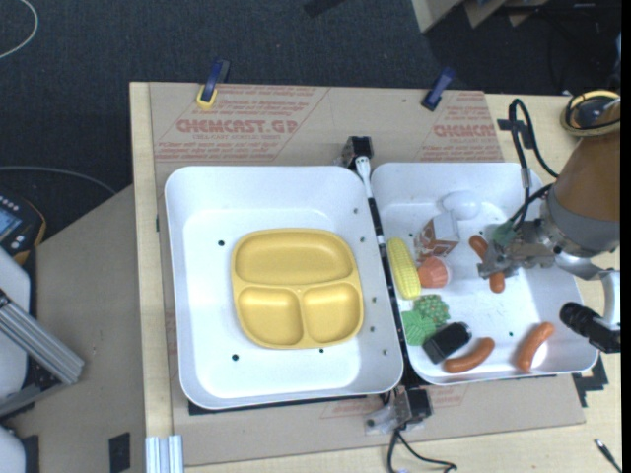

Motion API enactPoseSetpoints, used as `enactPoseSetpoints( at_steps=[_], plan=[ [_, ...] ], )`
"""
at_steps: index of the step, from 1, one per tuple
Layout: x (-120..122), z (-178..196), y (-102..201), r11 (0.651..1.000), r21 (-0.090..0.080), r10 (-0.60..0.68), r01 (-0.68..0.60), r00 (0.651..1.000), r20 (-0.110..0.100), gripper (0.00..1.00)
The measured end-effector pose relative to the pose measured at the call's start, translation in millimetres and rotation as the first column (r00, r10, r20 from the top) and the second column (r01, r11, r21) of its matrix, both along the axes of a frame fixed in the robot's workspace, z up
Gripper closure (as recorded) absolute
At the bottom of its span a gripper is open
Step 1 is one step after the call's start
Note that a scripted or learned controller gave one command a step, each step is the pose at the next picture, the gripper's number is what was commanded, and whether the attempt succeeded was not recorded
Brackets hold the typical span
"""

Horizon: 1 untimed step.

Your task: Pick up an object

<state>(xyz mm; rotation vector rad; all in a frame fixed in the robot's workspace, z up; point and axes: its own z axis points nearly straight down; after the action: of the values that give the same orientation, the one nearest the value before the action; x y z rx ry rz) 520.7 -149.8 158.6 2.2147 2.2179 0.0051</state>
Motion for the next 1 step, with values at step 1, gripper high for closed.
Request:
enactPoseSetpoints(
  at_steps=[1],
  plan=[
    [6.0, 61.8, 5.4, 1.000, 0.000, 0.001, -0.001, 1.000, 0.002, 1.00]
  ],
)
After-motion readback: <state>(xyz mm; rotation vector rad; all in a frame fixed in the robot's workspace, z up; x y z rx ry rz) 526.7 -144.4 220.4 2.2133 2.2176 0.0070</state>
